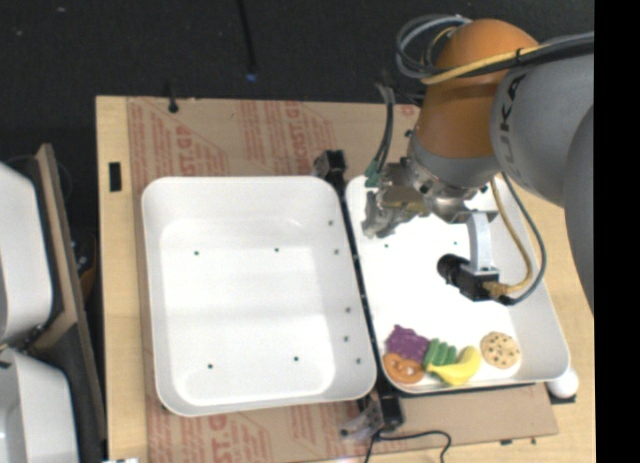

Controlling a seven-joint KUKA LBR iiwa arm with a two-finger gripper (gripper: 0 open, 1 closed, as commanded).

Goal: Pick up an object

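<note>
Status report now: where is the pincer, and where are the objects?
Pincer over right bin's upper left corner, nothing seen between fingers. Toy foods clustered at bin's near edge, untouched. Left bin beside it; no obstruction seen.

2 bins point(160, 251), 5 toy foods point(436, 356), 1 arm point(530, 121).

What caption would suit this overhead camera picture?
Grey arm poised over the right bin, toy foods clustered at its near edge.

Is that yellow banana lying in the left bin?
No, the banana lies in the right bin, at its near edge among other toy foods.
</note>
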